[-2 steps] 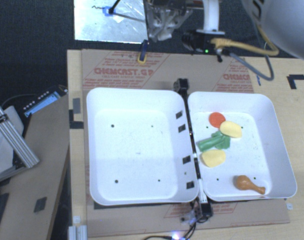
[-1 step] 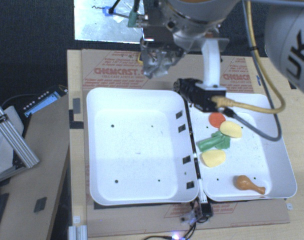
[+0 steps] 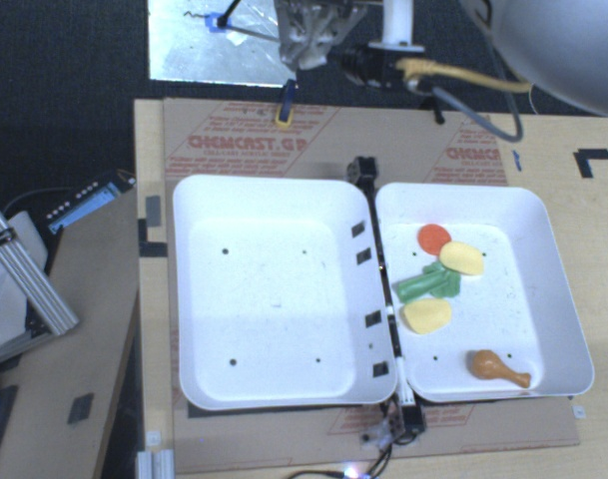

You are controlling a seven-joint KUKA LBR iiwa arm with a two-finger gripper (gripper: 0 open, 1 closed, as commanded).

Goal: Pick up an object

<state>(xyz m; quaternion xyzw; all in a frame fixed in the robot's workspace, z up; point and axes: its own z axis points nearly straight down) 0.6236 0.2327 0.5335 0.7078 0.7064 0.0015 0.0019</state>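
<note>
Up at the far side of the bench, beyond the far right corner of the left bin [image 3: 274, 193], hangs pointing down as gripper [image 3: 302, 56]; cannot tell whether spread or pressed together, too small and blurred at the tip; seems to carry nothing.

All candidates in the right bin [image 3: 558, 267], so nearer the camera and off to the view's right of that tip: a red disc [image 3: 434, 238] farthest back; just beside it a yellow piece [image 3: 462, 257]; touching or nearly touching that, a green piece [image 3: 430, 284]; close below, a pale yellow piece [image 3: 426, 315]; well apart from the cluster, near the front rim, an orange-brown drumstick shape [image 3: 498, 367].

Judging by layout, calls for a long diagonal travel toward the camera and rightward across the bin divider, then a descent; favours the drumstick shape as the cleanest target, standing alone; lies with its long axis roughly left to right in the view, thick end left, thin end right and slightly nearer; suggests closing across that axis at the thick end.
</note>
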